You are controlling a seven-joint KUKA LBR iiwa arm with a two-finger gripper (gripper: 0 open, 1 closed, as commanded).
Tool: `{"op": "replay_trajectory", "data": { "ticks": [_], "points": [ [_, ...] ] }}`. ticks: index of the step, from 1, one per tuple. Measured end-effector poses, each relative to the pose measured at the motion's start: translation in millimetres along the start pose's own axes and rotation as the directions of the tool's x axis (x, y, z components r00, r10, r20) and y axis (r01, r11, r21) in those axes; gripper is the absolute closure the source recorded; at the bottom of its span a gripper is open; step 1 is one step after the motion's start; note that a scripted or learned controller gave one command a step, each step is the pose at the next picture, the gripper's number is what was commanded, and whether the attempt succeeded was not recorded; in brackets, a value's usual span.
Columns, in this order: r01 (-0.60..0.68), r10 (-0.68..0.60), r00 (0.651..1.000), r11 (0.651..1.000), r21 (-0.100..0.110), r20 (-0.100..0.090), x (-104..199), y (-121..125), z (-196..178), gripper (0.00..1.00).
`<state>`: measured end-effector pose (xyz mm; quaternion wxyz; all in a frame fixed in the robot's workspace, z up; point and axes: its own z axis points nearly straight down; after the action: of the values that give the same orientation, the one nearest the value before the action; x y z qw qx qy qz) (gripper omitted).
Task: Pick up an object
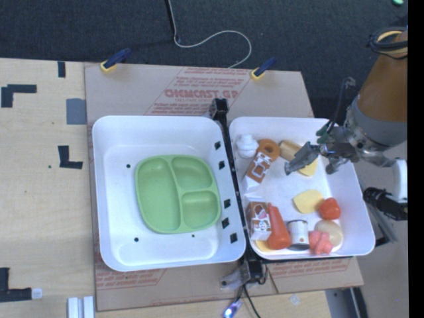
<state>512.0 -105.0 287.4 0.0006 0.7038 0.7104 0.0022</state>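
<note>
The right bin (351, 240) holds several toy foods: an orange ring (268, 147), a brown box (258, 168), a yellow wedge (309, 170), a yellow lump (307, 201), a red tomato (329, 209), a small carton (260, 219), a red carrot-like piece (279, 233) and a can (298, 230). My gripper (317, 162) hangs over the upper right part of this bin, open, its two dark fingers spread just above the yellow wedge. Nothing is between the fingers.
The left bin (112, 144) holds a green divided plate (177, 193). A black divider (227, 171) runs between the bins. A white bottle-like item (246, 144) and a tan piece (289, 149) lie near the right bin's top edge. Blue-yellow clamps (115, 59) hold the cardboard.
</note>
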Motion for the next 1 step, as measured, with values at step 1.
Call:
{"op": "replay_trajectory", "data": {
  "ticks": [1],
  "points": [
    [-0.003,0.003,1.000,1.000,0.008,0.000,52.4,-29.0,0.5,0.00]
  ]
}}
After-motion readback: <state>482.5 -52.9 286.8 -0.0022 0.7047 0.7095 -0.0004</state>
